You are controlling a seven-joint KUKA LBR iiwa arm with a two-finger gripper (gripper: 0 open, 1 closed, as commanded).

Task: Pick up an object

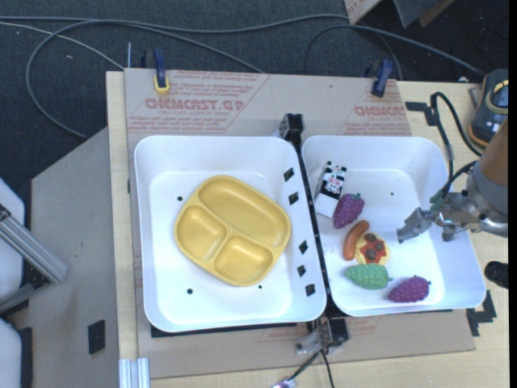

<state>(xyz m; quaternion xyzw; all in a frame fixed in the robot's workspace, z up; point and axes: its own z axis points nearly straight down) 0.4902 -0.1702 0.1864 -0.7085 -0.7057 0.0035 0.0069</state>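
Fingers point(406, 231) hang over the right bin point(460, 277), w/ nothing between them; can't tell if apart or together. Toys lie just left: purple grapes point(348, 210), hot dog point(355, 239), pizza point(372, 251), green fruit point(367, 276). Nothing picked yet; approach, grasp and lift all remain, I judge.

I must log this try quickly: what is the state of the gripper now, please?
Gripper: above the right bin, beside the toy food; whether open or shut cannot be told, and nothing shows between its fingers.
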